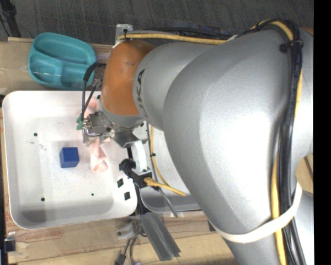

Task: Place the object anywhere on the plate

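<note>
While the arm's wrist hangs over the left bin (pixel 22 148), the task looks unfinished: I can make out no plate. Blue cube (pixel 69 157) lies on the bin floor, pink object (pixel 98 160) at its 3 o'clock. Hand (pixel 96 130) touches the pink object's top; grip state cannot be told.

One blue cube (pixel 69 157) — one pink object (pixel 99 158) — one teal dish (pixel 60 60) — one white bin (pixel 22 203).
</note>
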Tool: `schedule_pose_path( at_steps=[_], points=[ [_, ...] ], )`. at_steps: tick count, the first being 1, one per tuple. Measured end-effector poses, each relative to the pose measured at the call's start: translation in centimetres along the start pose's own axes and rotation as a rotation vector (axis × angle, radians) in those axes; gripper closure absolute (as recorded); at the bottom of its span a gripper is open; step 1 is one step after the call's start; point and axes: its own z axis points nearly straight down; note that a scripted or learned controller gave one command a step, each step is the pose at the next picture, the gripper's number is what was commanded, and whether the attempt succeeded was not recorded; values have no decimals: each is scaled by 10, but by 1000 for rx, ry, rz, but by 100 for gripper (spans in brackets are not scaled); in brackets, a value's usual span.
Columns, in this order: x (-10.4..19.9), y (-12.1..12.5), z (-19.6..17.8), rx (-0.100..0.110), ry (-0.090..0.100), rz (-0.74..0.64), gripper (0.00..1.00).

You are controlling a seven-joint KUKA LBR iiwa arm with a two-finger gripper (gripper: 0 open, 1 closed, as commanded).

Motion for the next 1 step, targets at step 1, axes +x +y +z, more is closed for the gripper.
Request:
schedule_pose_path(
  at_steps=[1],
  points=[
    [57, -59, 9, 3, -1, 27, 100]
  ],
)
